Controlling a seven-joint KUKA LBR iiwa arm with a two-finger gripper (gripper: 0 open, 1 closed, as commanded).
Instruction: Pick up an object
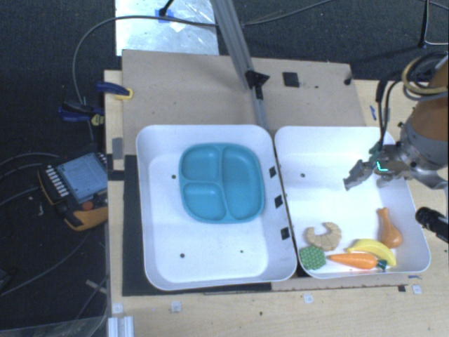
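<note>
Tan board bench (210,83) on dark carpet (49,34) carries two white bins (158,258); gripper fingers (353,178) — whether parted or closed, cannot tell.

No text, label, brand or number can be read anywhere.

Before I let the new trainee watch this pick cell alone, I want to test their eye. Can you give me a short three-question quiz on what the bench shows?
1. True or false: the blue divided plate lies in the left bin.
2. Which item lies nearest the right bin's front-left corner? A) banana B) broccoli C) drumstick
3. Fill in: the carrot lies right in front of the yellow ____.

Key
1. True.
2. B; the croissant sits just behind it.
3. banana.

The gripper hovers over the right bin, behind the food.
</note>
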